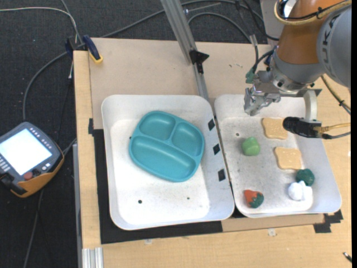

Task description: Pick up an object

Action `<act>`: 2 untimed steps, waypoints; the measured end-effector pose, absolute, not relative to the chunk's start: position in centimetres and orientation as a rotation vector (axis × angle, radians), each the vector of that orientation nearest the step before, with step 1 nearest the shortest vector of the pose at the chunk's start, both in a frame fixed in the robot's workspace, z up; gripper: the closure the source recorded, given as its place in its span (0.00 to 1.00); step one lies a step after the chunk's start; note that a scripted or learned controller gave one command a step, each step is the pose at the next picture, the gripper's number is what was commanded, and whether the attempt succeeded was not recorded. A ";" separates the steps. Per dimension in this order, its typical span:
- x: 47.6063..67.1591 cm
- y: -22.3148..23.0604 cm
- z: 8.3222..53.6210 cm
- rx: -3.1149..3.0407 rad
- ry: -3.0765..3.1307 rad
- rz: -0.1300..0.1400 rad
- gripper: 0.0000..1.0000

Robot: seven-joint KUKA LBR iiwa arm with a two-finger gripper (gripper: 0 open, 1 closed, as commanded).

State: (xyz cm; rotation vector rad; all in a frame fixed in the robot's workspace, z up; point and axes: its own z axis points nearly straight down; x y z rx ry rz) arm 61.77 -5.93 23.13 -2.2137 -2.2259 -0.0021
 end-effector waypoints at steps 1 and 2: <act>62.4 0.1 23.9 -2.213 -2.230 -0.005 1.00; 62.3 5.8 22.5 -2.211 -2.226 0.000 1.00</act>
